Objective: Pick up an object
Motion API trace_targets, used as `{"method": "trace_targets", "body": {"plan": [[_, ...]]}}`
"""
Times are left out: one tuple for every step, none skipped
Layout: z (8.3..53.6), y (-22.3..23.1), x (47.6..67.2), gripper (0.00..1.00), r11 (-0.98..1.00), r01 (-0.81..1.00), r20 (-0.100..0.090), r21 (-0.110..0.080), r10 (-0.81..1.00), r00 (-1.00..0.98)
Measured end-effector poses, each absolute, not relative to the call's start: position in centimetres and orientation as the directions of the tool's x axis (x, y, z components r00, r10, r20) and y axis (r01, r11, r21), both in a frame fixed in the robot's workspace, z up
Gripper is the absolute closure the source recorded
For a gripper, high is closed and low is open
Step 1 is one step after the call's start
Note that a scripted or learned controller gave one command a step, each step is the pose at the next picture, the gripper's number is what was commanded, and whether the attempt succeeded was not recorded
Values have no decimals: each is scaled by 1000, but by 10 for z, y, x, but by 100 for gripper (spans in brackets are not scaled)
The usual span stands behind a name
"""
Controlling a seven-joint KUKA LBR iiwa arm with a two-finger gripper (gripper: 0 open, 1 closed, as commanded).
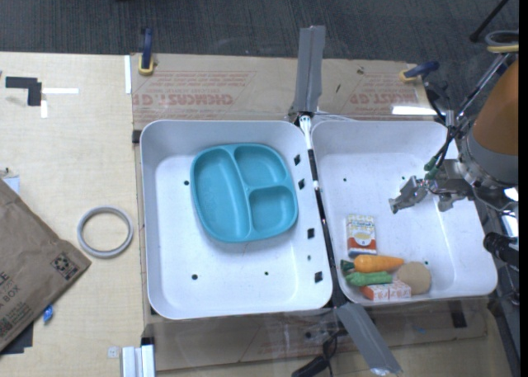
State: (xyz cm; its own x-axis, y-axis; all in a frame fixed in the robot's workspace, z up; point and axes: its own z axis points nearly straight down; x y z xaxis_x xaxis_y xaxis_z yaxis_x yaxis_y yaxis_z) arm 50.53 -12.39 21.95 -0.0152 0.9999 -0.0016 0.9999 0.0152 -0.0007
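Teal divided plate (pixel 245 191) in left bin (pixel 157 227), toy food (pixel 378 266) in right bin (pixel 462 272)

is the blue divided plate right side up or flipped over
Right side up. The blue divided plate lies flat in the left bin with its three hollow compartments facing up, nothing in them.

A blue divided plate (pixel 245 192) lies in the left bin (pixel 165 285), tilted a little, its three compartments bare. On the bench to the left of that bin lies a ring of tape (pixel 105 230), and a brown cardboard box (pixel 29 268) sits at the left edge, partly out of view. Behind both bins lies a sheet of printed cardboard (pixel 223 91), held by a blue-and-yellow clamp (pixel 147 52) at its left corner and another clamp (pixel 419 72) at its right.
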Motion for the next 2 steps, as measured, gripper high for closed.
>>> {"method": "trace_targets", "body": {"plan": [[102, -109, 477, 0, -82, 997, 0, -2, 997, 82], [95, -96, 478, 0, -163, 987, 0, 4, 987, 163]]}}
